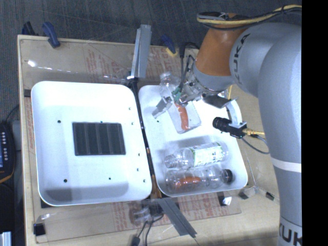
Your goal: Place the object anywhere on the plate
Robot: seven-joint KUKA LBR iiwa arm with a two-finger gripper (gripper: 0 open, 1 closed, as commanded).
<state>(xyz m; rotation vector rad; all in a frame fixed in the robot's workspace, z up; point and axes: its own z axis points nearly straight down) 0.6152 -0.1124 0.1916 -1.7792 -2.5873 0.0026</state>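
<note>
You are early in the task: nothing rests on the dark ridged plate in the left bin, so the carry across and the release are both left to do. The arm reaches into the right bin, and the tool sits over that bin's upper part, right at the neck end of a clear bottle with an orange label. That bottle lies tilted below the tool, its upper end touching or just under the tool's tip and its body trailing toward the bin's middle. You cannot tell from this view whether the tool is apart or closed, or whether it has any grip on the bottle; the wrist and fittings crowd that spot.

Two other clear bottles lie lower in the same bin: one with a green label, and one with orange inside against the near wall. Both are well apart from the tool.
</note>
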